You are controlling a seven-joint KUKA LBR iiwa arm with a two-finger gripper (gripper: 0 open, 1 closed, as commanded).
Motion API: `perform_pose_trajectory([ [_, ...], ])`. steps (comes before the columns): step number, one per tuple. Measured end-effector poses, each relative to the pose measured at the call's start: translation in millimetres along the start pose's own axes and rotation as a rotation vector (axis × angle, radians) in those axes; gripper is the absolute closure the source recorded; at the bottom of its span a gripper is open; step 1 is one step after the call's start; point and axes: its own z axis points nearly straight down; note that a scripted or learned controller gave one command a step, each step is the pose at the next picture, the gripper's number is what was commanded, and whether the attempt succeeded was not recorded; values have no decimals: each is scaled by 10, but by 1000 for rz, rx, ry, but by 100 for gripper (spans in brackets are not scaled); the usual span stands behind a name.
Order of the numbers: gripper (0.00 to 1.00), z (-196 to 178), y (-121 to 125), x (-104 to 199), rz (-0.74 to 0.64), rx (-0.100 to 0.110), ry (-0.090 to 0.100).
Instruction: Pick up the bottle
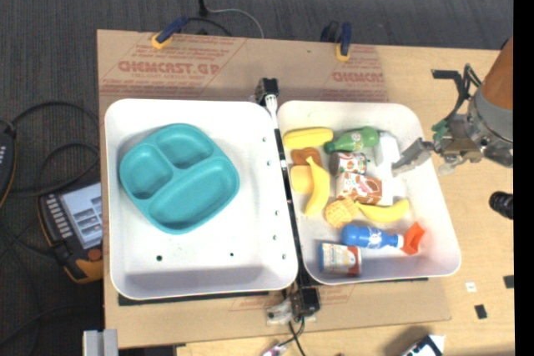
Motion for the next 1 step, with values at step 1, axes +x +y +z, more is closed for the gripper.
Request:
perform_pose_trajectory([
  [1,0,1244,-287,-249,-107,3,3],
])
